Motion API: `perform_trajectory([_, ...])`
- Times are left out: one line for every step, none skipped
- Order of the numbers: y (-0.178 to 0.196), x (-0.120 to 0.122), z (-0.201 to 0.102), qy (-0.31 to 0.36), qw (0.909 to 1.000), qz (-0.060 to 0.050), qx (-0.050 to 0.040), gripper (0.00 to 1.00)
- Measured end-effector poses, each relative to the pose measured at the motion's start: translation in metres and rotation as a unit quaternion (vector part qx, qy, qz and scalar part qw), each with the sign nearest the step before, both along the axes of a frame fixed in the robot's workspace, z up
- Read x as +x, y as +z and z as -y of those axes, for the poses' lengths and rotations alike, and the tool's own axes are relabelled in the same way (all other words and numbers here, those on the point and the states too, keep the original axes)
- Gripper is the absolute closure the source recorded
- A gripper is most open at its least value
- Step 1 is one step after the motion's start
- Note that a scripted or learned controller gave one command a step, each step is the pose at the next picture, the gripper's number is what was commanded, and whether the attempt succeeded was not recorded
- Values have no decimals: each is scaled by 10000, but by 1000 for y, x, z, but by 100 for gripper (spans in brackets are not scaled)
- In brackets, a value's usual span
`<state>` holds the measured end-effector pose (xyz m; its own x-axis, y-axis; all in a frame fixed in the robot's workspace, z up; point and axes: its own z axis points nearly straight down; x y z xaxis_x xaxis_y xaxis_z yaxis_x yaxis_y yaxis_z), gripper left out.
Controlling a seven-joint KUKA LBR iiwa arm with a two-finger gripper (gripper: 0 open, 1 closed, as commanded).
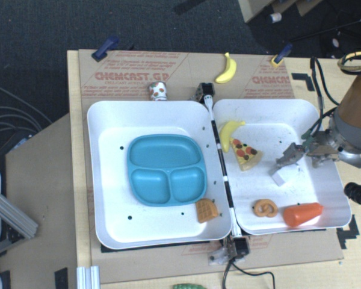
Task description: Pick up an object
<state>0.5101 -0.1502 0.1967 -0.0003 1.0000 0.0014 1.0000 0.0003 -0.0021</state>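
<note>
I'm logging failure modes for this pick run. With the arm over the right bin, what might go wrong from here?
1. The end effector hangs over bare bin floor between the pizza slice and the carrot; closing there would likely grab nothing.
2. The pretzel and carrot lie close together near the right bin's front wall, so a descent there may nudge one.
3. The banana hugs the divider, leaving little finger room.

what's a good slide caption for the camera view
Gripper over the right bin near a pizza slice.
</note>
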Motion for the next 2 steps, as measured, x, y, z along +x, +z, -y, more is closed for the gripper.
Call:
perform_trajectory([-105,57,1,-2,10000,26,-15,0])
perform_trajectory([-112,129,-24,3,10000,16,-6,0])
